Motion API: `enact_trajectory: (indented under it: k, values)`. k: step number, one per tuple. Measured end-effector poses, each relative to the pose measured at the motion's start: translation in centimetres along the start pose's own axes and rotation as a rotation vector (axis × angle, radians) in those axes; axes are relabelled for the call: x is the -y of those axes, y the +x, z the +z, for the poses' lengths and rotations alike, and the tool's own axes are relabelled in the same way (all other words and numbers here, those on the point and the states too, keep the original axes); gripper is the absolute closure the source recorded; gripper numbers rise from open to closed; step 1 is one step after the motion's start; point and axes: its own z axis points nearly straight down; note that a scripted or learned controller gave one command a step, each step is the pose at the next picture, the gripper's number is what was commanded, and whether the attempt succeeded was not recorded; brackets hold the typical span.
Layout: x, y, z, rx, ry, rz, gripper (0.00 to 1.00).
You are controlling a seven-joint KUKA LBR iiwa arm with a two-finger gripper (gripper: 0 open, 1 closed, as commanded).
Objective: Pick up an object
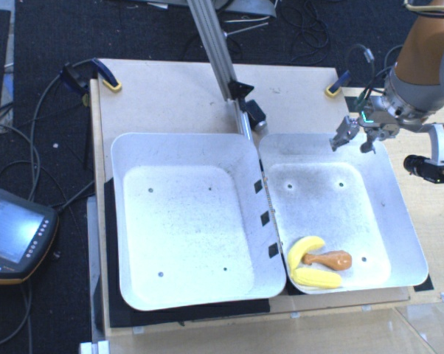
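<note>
**Toys at the near rim, gripper poised across the bin**

Two curved yellow plastic bananas (308,260) and a brown plastic chicken drumstick (331,259) lie bunched together in the right-hand shallow white bin (399,220), down at about six o'clock on its floor, close to the near rim. The drumstick rests between the bananas, touching both.

The two-finger gripper (352,139) hangs over the same bin's far edge, at roughly one o'clock, well apart from the toys. Its fingers look spread, with nothing between them.

To grasp well, the arm should travel toward six o'clock and come down over a single toy. The upper banana seems the easiest target, since its outer curve is free. Straddling its narrow width should avoid pinching the drumstick too. The bin wall nearby leaves little room, so a steep approach is likely safer.

The left-hand white bin (133,220) sits alongside.
</note>
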Motion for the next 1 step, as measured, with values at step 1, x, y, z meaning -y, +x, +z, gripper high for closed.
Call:
enact_trajectory:
  k: [1]
  values:
    - [0.00, 0.00, 0.00, 0.000, 0.000, 0.000, 0.00]
